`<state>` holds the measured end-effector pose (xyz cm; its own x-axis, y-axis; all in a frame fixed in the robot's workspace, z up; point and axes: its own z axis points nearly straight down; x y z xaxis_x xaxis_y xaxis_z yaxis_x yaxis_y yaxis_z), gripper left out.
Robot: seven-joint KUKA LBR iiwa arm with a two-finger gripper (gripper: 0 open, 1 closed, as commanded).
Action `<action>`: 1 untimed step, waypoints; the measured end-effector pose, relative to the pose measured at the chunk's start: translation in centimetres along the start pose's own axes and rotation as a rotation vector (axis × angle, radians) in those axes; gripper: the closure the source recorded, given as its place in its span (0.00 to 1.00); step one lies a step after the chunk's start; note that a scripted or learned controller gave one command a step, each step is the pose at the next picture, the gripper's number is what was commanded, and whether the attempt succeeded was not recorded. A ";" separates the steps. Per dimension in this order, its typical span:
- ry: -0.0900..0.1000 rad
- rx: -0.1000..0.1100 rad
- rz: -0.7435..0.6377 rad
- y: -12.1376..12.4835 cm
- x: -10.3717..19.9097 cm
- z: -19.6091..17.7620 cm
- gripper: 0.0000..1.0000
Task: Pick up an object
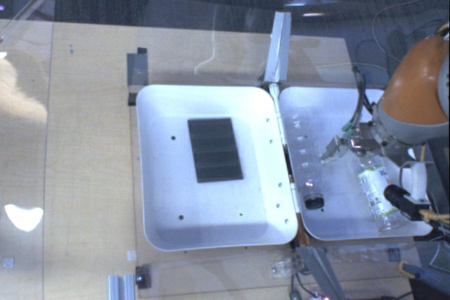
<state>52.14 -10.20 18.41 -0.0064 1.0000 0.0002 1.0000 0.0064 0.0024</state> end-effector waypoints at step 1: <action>-0.001 0.000 -0.004 2.9 -9.8 4.4 0.00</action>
